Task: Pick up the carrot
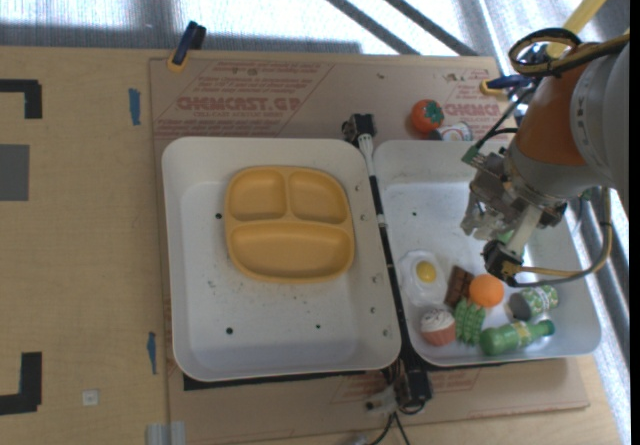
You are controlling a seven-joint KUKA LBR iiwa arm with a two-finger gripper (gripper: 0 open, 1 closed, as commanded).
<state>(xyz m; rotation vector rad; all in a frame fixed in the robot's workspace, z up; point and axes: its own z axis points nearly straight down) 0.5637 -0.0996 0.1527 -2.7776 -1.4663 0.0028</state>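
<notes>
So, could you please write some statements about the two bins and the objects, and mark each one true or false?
1. The yellow divided plate lies in the left bin. True.
2. The carrot lies on the yellow divided plate. False: it lies in the right bin, near the lower edge, its orange end beside the green leaves.
3. The hand is above the right bin. True.
4. The fried egg toy is outside both bins. False: it is inside the right bin, left of the carrot.
5. A green bottle lies in the right bin. True.
6. The tomato toy lies in the left bin. False: it is on the board behind the right bin.
</notes>
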